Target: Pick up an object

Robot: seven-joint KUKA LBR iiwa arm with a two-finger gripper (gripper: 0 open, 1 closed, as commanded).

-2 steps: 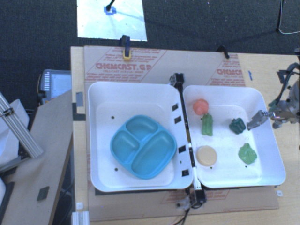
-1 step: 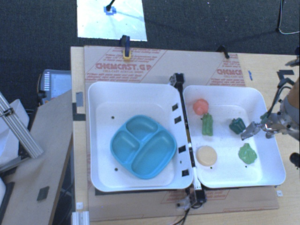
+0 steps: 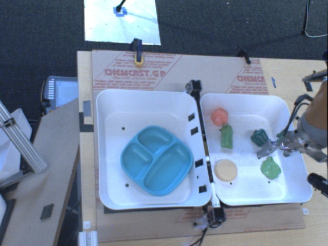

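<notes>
Objects for picking lie in the right bin (image 3: 287,106), five in all. An orange ball (image 3: 219,117) sits toward the far left of that bin, with a green block (image 3: 226,136) just beside it on the near side, standing roughly lengthwise. A tan round disc (image 3: 225,170) lies nearer the front, close to the divider between the bins. A dark green toy (image 3: 259,136) rests toward the middle right, and a light green lumpy piece (image 3: 270,168) lies nearer the front right. The gripper (image 3: 267,149) reaches in from the right, low over the bin floor, its tip sitting between the dark green toy and the light green lumpy piece, near both; contact with either cannot be made out. Whether the gripper is apart or together cannot be told at this size and angle, and nothing is clearly seen between it. The grey arm (image 3: 313,132) enters across the right rim of the bin. The left bin (image 3: 107,106) holds a blue divided plate (image 3: 157,160), three compartments, turned at a slant, lying near the middle. Both bins sit side by side on a cardboard sheet (image 3: 154,72) with red print, atop the desk (image 3: 84,65). A yellow clamp (image 3: 138,55) grips the sheet's far edge.
</notes>
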